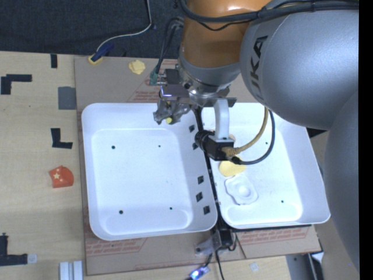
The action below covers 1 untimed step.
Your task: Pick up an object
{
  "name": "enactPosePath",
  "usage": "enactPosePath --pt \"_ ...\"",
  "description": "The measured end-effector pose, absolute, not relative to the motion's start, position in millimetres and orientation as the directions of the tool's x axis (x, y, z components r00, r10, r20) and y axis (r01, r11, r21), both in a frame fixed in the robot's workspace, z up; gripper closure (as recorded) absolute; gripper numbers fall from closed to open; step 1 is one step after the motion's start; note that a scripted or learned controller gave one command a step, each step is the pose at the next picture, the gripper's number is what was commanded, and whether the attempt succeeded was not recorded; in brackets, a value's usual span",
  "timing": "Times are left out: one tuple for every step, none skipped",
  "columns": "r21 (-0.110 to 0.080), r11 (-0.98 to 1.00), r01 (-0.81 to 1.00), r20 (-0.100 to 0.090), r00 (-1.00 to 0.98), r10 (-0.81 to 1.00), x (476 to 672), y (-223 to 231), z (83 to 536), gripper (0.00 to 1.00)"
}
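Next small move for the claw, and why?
Probably lift straight up a little and check the grasp. The claw sits over the far right corner of the left bin, with a small yellow thing at its tips. Whether that piece is truly pinched can't be judged here, so a short raise would tell.

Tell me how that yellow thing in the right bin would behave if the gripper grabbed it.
The yellow object looks small and low, so probably light. Its rounded, lumpy outline suggests it may slip or shift rather than tip. It lies against a white object, which may get nudged.
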<state>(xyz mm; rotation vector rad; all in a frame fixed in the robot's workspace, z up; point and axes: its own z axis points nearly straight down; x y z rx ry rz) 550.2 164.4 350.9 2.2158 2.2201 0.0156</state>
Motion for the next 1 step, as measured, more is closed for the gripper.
enactPosePath --pt "-0.011 0.009 1.000 -0.002 -0.009 1.000 492.8 229.5 277.2 1.00"
